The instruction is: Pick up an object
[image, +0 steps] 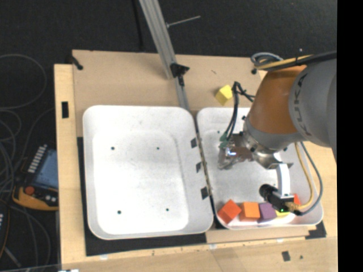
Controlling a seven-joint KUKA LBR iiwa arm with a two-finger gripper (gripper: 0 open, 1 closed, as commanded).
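Lying on the floor far to the left of the left bin (pixel 142 169) is a handheld control unit (pixel 38 177) with a blue screen and an orange edge, among black cables. The left bin itself sits on the wooden bench (pixel 125 78). A grey metal strut (pixel 161 38) slants down from the top of the view to the bench just behind this bin's far right corner.

Directly to the right of the left bin, touching it along a row of small black clips, is the right bin (pixel 211 123). The gripper (pixel 229 157) hangs over the right bin's middle, near the shared edge; whether its fingers are apart or together cannot be told, and nothing can be seen between them. Above it the grey arm with its orange band (pixel 278 103) covers much of that bin.

Along the right bin's near wall, to the right of the left bin's near right corner, three blocks lie in a row: a red-orange block (pixel 229 210), an orange block (pixel 250 210) and a purple block (pixel 266 211), each touching the next. A yellow block (pixel 224 94) rests on the bench behind the right bin, outside it.
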